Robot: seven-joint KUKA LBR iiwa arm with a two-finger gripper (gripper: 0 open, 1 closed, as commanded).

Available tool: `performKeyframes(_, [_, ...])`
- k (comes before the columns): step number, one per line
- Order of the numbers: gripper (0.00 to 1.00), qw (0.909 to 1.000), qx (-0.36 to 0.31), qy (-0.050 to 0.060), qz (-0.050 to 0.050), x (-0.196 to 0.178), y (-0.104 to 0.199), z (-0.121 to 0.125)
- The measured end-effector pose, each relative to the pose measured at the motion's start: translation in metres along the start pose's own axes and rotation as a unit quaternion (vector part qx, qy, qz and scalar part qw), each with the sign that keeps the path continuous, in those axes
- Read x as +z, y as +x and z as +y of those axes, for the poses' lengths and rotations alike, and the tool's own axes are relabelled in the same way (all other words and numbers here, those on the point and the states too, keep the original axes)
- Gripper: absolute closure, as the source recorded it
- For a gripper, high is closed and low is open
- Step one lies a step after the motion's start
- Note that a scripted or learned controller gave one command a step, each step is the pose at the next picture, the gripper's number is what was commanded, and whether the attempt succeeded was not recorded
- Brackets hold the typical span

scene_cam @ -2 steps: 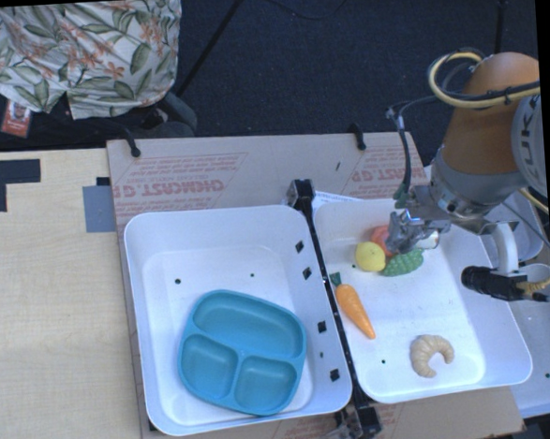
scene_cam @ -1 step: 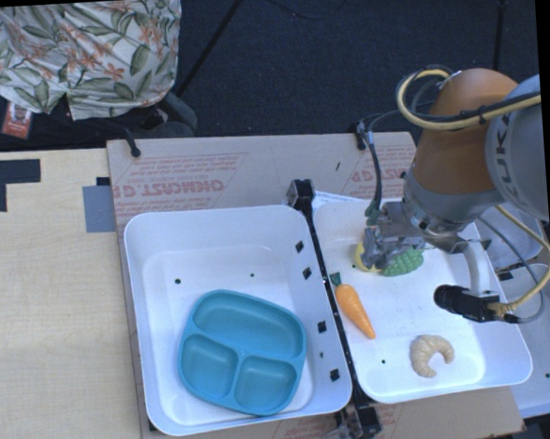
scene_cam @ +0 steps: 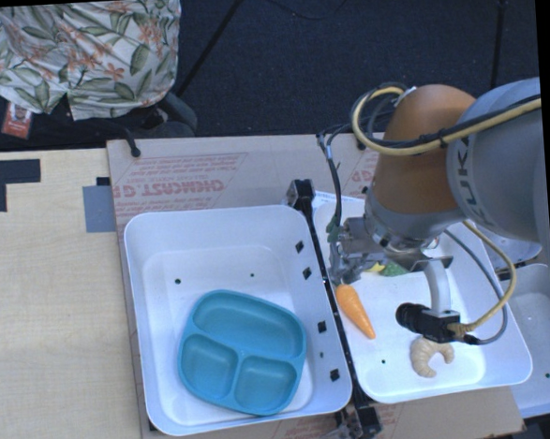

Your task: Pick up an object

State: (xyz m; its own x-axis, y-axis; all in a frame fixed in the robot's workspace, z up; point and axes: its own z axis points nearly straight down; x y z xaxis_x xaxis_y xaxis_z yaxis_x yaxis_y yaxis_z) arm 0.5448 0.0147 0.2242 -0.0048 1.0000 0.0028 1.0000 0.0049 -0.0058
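Left bin [scene_cam: 142,270]: holds one blue divided plate [scene_cam: 242,352], three compartments, lying flat toward the near side of the bin.
Right bin [scene_cam: 511,366]: holds an orange carrot [scene_cam: 356,311], a tan croissant-shaped piece [scene_cam: 430,355] and a small yellow-green item [scene_cam: 391,269].
Carrot position: left part of the right bin, just beside the wall shared with the left bin.
Carrot axis: runs diagonally; thick end up-left, close under the gripper; narrow tip down-right, toward the bin's near side.
Croissant piece: near the bin's front wall, well apart from the carrot, curved ends facing right.
Gripper [scene_cam: 352,267]: low over the far-left part of the right bin, just above the carrot's thick end. Open or closed, cannot tell; nothing seen held.
Arm [scene_cam: 497,170]: covers the far-right part of the right bin.
Hidden: yellow-green item mostly under the wrist, kind not clear.
Under the bins: cardboard sheet [scene_cam: 188,178] with reversed red print.
Cut off: floral cloth [scene_cam: 85,53] at the top-left edge.
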Motion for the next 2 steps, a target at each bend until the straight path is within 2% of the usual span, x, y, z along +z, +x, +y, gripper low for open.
performKeyframes(2, [1.0, 1.0, 0.0, 0.0, 0.0, -0.001, 0.095, -0.022])
